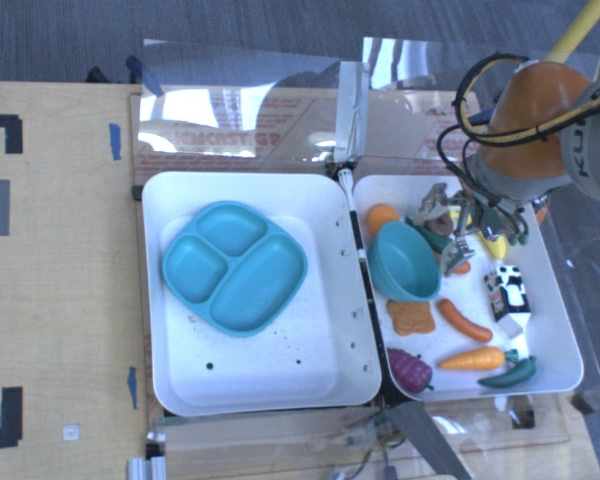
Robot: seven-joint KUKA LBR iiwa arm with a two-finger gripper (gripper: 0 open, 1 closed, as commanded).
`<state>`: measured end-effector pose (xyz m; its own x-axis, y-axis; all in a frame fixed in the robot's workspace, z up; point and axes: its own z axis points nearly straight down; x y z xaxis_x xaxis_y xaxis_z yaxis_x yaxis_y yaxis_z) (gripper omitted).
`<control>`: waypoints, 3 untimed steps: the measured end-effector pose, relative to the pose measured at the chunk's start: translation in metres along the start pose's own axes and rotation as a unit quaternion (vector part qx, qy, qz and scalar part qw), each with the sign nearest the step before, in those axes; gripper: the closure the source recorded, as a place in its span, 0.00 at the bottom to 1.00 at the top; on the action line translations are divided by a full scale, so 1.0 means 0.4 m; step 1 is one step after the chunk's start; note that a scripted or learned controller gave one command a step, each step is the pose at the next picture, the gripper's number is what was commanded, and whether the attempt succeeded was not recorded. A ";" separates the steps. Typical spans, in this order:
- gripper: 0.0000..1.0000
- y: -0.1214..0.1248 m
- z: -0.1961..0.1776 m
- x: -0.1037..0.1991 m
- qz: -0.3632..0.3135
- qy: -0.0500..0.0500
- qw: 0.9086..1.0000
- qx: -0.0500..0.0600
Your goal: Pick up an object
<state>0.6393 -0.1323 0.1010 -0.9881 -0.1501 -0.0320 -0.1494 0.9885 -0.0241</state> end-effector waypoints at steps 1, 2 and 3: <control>0.00 -0.017 0.024 0.191 -0.005 0.011 1.000 -0.009; 0.00 -0.010 0.025 0.136 0.020 0.010 1.000 -0.006; 0.00 -0.003 0.022 0.061 0.024 0.013 1.000 0.005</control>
<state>0.6156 -0.1371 0.0913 -0.9948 -0.1013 -0.0082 -0.1009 0.9943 -0.0340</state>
